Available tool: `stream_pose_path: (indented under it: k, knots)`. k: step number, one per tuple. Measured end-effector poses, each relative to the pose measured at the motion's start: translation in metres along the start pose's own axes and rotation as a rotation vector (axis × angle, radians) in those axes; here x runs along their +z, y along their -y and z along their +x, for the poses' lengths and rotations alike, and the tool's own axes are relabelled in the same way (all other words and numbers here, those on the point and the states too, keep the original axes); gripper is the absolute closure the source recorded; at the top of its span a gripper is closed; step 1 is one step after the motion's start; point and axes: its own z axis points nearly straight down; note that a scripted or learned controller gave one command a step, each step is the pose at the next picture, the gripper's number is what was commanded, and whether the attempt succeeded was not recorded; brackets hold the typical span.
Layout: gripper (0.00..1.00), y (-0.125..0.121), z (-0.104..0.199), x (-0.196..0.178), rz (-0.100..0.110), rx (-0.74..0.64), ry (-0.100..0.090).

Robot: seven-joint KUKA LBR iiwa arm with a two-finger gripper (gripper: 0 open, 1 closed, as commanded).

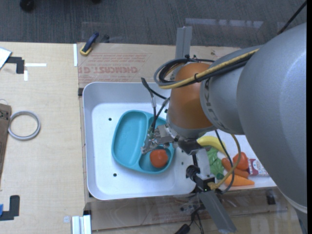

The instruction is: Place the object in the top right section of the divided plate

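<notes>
A blue divided plate lies in the left white bin. A round red-orange tomato-like object rests in the plate's small section nearest the arm, at the plate's lower right in the camera view. My gripper hangs just above the plate, right beside and slightly up-left of the red object. Nothing visible is held in it. The orange wrist band and the grey arm cover the bin's right side and part of the plate's edge.
The right bin holds a banana, a green item, a carrot, another red piece and a small packet. A tape roll lies on the wooden bench at left. Cables hang around the wrist.
</notes>
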Motion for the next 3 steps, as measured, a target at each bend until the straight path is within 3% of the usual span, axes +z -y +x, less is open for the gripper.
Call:
stream_pose_path:
  k: [1, 2, 3]
  knots:
    - [0.0, -0.069, -0.015, -0.018, -0.004, -0.036, 0.001]
    - [0.0, -0.067, 0.053, -0.094, -0.004, -0.16, 0.001]
    - [1.0, -0.068, 0.052, -0.102, -0.002, -0.161, 0.004]
